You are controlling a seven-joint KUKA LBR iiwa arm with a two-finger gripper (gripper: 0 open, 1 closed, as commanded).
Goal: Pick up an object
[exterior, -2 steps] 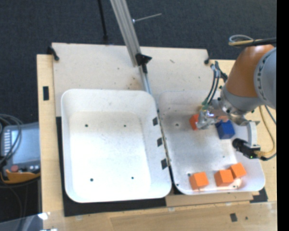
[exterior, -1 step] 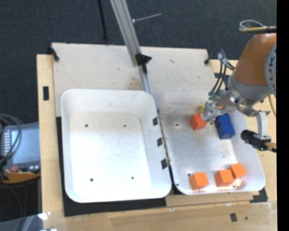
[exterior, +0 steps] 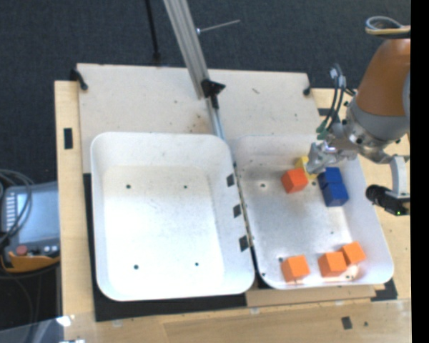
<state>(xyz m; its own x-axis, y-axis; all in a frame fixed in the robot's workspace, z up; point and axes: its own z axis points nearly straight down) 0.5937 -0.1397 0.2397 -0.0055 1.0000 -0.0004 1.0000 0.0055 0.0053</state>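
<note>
From where I stand, the arm has its end effector (exterior: pixel 319 157) low over the right bin (exterior: pixel 272 152), near the bin's far side, among a small cluster of blocks. Nothing looks lifted yet: every block appears to sit on the bin floor, so the pick is at the approach-or-grasp stage, with closing, lifting and clearing the bin yet to do. Whether the end effector is apart or together I cannot tell; the wrist hides that part.

The likeliest target is the yellow block (exterior: pixel 299 162), which peeks out just beside the tip and may be touching it, though so little of it shows that I would not swear to that. The orange cube (exterior: pixel 294 181) sits just in front of it, roughly square, with no clear long axis, turned slightly askew to the bin walls. The blue block (exterior: pixel 333 186) is longer than wide, its long axis running from the far side toward the near side of the bin, slightly tilted.

Three more orange blocks (exterior: pixel 295 267) lie along the near edge, well apart from the arm. The left bin (exterior: pixel 100 148) stands alongside on the counter (exterior: pixel 68 113).
</note>
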